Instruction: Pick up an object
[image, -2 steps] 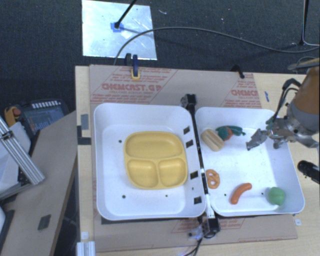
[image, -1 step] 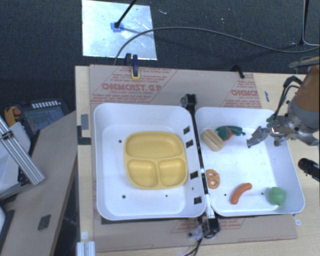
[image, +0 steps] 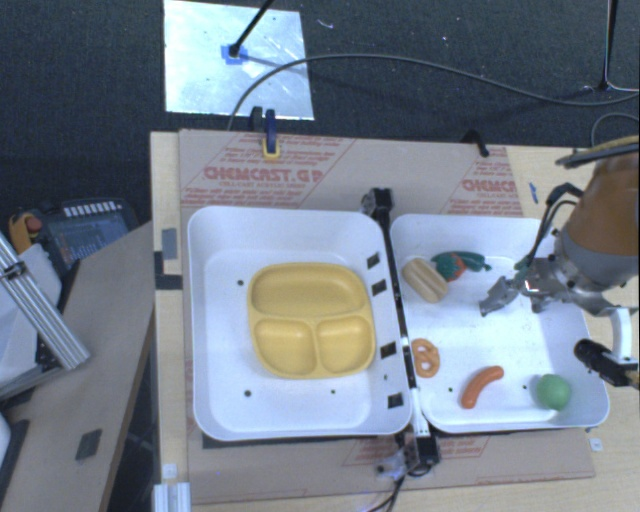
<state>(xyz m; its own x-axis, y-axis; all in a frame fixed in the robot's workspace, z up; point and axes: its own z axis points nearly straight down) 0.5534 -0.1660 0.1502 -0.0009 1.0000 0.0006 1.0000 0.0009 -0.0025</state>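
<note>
Over right bin (image: 575, 330): hand (image: 497, 298) hovers w/ fingers slightly apart, nothing between them. Count in right bin: 1 hot dog bun (image: 425, 279), 1 carrot-like veg w/ green top (image: 458, 264), 1 pretzel (image: 425, 356), 1 sausage (image: 481, 386), 1 green ball (image: 551, 391). Left bin (image: 220, 300): 1 yellow divided tray (image: 309, 319). Veg & bun lie just left of hand; sausage below it, apart; ball near bin's front right corner.

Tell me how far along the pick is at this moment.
Nothing looks picked yet: the hot dog bun, pretzel, sausage and green ball all lie in the right bin. The claw hangs over that bin, with nothing visibly in it. Grasping and lifting remain.
</note>
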